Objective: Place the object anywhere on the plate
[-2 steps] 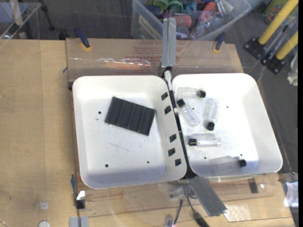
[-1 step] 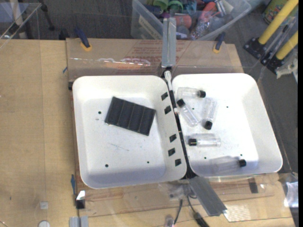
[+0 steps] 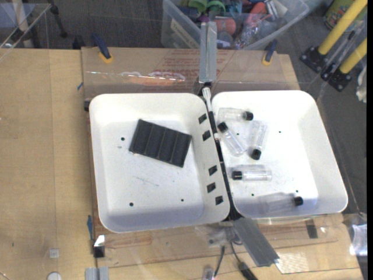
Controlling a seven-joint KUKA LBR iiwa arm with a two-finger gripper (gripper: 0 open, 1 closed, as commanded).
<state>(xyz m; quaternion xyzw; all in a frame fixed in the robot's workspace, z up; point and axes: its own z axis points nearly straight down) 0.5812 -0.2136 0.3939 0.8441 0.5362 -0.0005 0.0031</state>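
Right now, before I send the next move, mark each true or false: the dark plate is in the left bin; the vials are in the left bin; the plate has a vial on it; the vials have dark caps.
1. The dark ridged plate lies in the left bin. True.
2. The clear vials lie in the left bin. False: they are in the right bin.
3. A vial rests on the plate. False: its top is bare.
4. The vials have dark caps. True.

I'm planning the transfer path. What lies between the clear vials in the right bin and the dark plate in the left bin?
The raised rims where the two bins meet, between the vials and the plate. Nothing else visible.
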